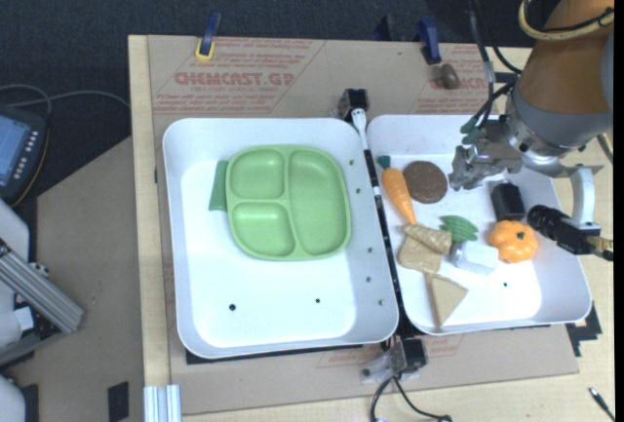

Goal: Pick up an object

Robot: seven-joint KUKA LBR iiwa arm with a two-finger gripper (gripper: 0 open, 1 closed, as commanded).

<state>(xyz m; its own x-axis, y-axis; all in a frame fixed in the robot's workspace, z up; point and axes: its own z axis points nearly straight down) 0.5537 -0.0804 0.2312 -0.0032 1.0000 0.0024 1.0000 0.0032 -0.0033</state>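
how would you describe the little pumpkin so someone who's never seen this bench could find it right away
Start at the right-hand white bin, the one crowded with toy food beside the bin holding the green divided plate. Go to its right side, below the claw and the black block. The pumpkin is the one round, ribbed, bright orange piece there, unlike the long carrot near the divider.

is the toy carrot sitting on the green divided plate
No, the carrot lies in the right bin beside a brown disc, while the green plate sits in the left bin.
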